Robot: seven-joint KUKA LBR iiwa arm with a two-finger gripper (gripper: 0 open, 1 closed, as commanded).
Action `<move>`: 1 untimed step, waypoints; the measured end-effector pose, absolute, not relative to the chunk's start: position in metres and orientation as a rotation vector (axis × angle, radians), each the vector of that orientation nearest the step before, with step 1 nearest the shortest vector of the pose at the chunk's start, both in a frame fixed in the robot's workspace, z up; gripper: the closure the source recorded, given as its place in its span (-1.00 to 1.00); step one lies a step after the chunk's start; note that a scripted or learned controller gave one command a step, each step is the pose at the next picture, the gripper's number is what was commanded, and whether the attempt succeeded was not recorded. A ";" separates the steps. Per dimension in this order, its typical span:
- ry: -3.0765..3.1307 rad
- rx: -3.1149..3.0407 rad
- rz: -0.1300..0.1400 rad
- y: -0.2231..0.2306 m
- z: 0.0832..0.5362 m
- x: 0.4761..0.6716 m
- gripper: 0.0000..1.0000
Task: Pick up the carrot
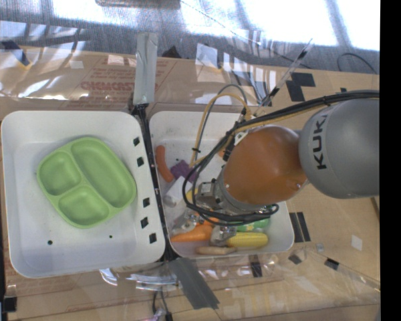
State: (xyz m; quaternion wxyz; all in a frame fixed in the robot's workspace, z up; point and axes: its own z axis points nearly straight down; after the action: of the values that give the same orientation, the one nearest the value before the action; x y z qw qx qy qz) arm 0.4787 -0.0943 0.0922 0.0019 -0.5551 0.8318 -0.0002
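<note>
Arm (pixel 267 166) crowds carrot (pixel 192 234), seemingly touching, near bin's edge (pixel 168 246).

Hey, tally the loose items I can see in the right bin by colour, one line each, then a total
Orange: 2, the carrot and a sausage-like piece
Purple: 1, a small piece
Yellow: 1, a long piece
Tan: 1, a small piece
Total: 5 visible; the arm hides part of the right bin.

We count two shallow white bins (pixel 13 199), one green three-compartment plastic plate (pixel 87 181), and two orange carrots (pixel 192 234).
</note>
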 end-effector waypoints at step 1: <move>2.549 -1.828 -0.001 -0.105 0.092 0.478 -1.00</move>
State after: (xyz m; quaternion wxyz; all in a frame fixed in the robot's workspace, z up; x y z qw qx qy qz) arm 0.4776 -0.1054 0.0919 0.0026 -0.5827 0.8127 -0.0002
